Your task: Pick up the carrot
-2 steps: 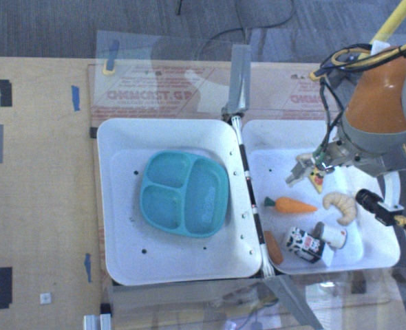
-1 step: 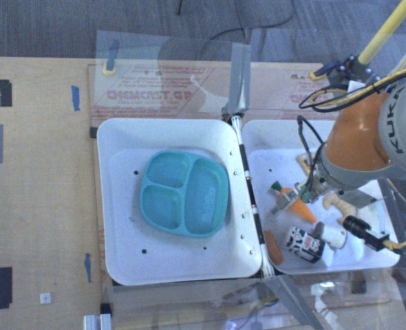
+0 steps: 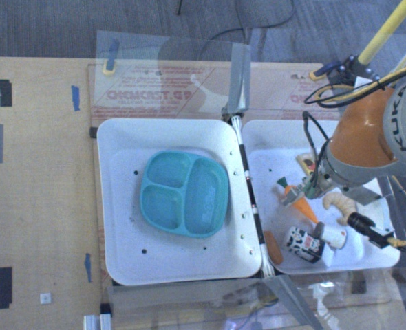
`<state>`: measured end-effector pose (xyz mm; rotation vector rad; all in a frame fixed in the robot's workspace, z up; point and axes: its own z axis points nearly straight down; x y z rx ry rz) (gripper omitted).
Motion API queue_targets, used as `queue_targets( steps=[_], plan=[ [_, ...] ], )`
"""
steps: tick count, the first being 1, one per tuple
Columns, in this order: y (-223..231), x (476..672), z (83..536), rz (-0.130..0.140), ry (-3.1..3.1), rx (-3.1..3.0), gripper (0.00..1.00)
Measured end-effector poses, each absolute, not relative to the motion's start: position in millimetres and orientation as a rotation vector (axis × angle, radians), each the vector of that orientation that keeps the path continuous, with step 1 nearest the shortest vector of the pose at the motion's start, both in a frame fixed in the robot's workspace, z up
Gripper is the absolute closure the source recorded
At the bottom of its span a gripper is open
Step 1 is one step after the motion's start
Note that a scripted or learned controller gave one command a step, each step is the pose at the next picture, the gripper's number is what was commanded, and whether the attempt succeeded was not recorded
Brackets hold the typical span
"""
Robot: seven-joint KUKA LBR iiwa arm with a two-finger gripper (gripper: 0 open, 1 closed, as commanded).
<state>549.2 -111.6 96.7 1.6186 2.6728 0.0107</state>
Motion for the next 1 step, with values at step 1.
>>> queue_targets(
  steps=[1],
  plan=[
    [-57.4,560.4,182.5,-0.001,2.510,1.891,1.00]
  ],
)
